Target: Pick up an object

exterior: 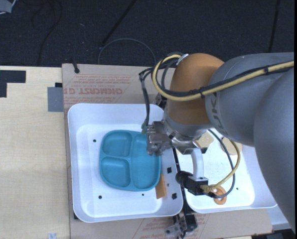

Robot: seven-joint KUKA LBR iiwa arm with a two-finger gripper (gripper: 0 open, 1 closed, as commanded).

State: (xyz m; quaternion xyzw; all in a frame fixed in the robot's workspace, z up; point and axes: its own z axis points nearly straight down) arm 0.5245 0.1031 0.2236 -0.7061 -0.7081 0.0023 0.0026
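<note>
Bench on dark carpet, top-down slant view.

Pale wood-grain bench top [24,153] fills the left and lower area, with black square markings [6,81] and a grey patch [54,98] near its upper edge. A brown cardboard sheet [103,86] with reversed red print lies flat on the bench. Behind the bench, dark speckled carpet floor [88,19] runs across the top. Thin black cables [123,46] loop over the carpet; a pale grey item [0,4] sits at the far top-left corner, too cropped to identify. Lighting is even, no hard shadows.
</note>
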